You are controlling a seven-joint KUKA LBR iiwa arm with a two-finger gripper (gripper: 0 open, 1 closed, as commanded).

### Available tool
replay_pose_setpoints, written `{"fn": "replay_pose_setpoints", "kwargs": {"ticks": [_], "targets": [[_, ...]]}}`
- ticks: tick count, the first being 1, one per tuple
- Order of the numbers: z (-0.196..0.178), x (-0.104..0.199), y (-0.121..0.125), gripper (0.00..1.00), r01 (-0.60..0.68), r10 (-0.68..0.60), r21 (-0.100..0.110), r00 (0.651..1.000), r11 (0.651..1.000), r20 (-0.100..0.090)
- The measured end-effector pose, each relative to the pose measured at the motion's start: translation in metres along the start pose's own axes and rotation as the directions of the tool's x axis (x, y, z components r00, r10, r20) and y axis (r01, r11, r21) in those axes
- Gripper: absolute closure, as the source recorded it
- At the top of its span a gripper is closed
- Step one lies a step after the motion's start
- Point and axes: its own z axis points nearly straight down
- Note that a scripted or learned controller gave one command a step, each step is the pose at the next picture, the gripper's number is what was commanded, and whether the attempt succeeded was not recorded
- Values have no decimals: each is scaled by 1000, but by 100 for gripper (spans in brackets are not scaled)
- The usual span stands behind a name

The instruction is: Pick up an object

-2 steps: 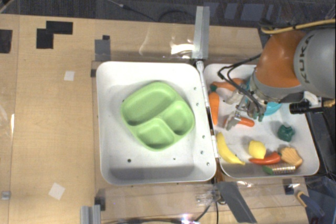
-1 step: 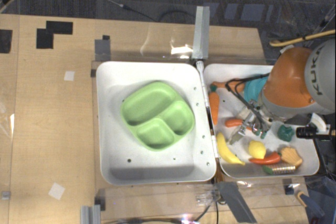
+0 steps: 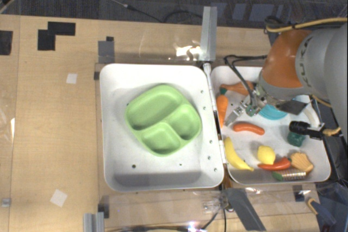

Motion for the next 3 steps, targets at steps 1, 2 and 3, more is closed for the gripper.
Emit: {"fn": "replay_pose_setpoints", "kwargs": {"ticks": [1,2,3], "targets": [[0,-7,-20,0,-147,147,0,989,989,1],[-2,26,-51,0,-121,121,-2,993,993,3],[1,-19,9,0,-195,195,0,981,981,0]]}}
